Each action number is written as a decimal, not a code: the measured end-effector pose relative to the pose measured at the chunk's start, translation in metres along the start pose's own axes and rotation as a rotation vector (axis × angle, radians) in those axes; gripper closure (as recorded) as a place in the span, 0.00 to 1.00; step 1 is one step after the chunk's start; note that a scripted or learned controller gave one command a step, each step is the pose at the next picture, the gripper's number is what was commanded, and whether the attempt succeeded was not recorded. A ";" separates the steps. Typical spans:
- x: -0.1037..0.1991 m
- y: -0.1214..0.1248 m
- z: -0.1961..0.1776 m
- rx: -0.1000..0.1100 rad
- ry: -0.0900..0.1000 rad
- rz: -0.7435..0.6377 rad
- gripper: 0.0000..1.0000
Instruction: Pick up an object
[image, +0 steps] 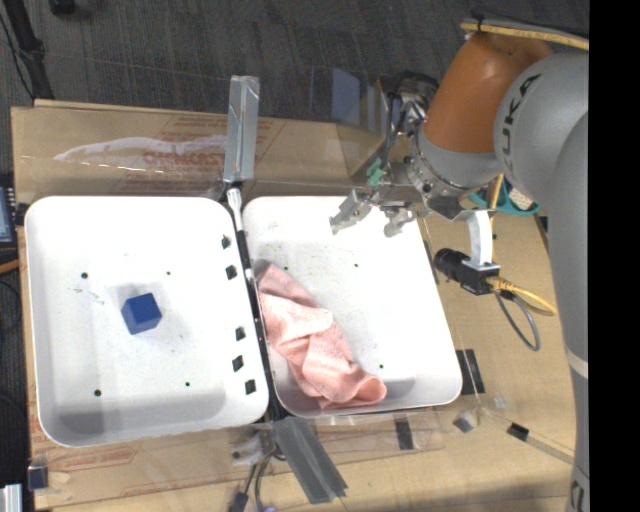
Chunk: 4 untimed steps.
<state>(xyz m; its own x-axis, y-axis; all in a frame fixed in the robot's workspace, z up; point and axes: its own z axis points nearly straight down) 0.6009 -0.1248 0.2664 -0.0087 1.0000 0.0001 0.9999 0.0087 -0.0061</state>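
Pink cloth is seen along the right bin's left wall; jaws are spread, ungrasping, above its far edge.

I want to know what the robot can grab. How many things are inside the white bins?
2. A blue cube sits in the left bin. A pink cloth lies crumpled in the right bin, against its left wall. Something small could hide under the cloth.
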 end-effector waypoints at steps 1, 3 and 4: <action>-0.002 -0.025 0.175 -0.003 0.000 -0.139 0.00; 0.000 0.009 0.172 -0.010 -0.003 -0.295 0.00; 0.017 -0.063 0.175 -0.003 0.000 -0.381 0.00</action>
<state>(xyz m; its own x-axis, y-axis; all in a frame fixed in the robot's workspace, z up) 0.5362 -0.1082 0.0913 -0.3802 0.9249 0.0022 0.9249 0.3802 -0.0028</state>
